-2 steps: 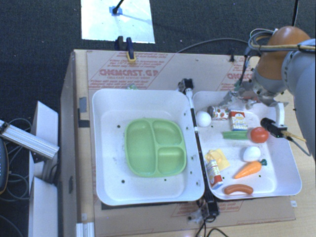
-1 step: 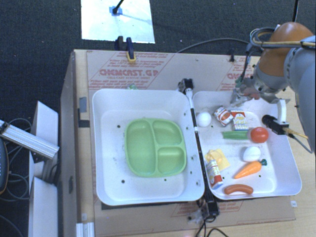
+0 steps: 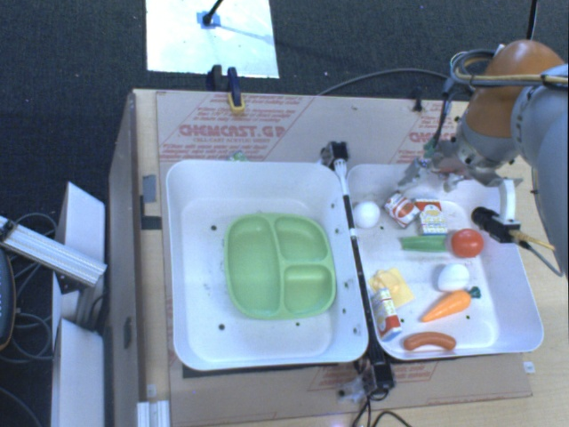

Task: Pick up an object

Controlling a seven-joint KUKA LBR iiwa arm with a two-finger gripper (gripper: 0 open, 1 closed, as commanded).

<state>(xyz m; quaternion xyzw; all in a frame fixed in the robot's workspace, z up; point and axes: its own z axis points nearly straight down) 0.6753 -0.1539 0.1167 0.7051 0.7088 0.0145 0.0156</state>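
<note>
My claw hung over the far edge of the right bin, near its back wall, with my grey arm and its orange band reaching in from the right. The view from above was too small and cluttered at that spot for me to tell how my claw stood, and nothing could be seen in its hold.

The things I might have picked lay in the right bin, all nearer the camera than my claw. Closest to it were a red-and-white carton and, touching that, a small orange-and-white box, both just below the claw. A white egg sat to their left against the bin's wall. Below the box lay a green stick with a red tomato at its right end. Further forward were a yellow cheese wedge, a second white egg, a carrot, a small bottle and, at the front, a sausage, well apart from my claw.

The left bin held a green divided plate, set apart from all of these.
</note>
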